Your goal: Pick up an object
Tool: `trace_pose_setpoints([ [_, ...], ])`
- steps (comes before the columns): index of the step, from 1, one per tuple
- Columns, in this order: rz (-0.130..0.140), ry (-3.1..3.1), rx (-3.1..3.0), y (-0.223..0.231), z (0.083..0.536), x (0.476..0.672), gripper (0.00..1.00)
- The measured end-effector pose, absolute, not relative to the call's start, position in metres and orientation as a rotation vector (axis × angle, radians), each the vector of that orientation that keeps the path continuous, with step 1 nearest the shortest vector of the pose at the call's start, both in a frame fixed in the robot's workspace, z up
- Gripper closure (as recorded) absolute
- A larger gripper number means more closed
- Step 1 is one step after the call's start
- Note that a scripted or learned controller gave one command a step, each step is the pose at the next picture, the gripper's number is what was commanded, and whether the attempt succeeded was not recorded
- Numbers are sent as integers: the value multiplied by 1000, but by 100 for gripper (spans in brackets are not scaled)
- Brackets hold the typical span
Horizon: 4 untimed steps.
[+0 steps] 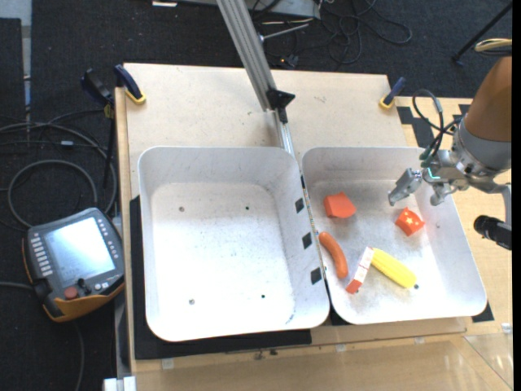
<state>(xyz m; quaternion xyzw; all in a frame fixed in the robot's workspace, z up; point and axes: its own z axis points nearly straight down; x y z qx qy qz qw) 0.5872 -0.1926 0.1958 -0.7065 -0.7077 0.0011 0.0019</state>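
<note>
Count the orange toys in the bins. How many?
3, all in the right bin: a block near its middle, a sausage by the divider, and a cube under the gripper. None seems hidden.

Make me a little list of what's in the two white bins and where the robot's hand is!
left bin: no toys
right bin: five toys
orange block: near the bin's middle
sausage: by the divider
yellow banana: toward the front
white and red stick: beside the banana
red cube: below the gripper
gripper: open, above the right bin, holding nothing

Grey arm (480, 141), orange band, black cable, metal end effector (422, 187)
</note>
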Motion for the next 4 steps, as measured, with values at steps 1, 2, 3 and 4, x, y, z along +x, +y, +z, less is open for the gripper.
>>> trace_pose_setpoints([
  [1,1,-2225,-2218,-193,198,588,0],
  [2,4,-2223,-2216,-190,154,591,0],
  [3,-2,-2230,-2230,-192,107,594,0],
  [4,-9,-2234,-2231,-192,121,596,100],
])
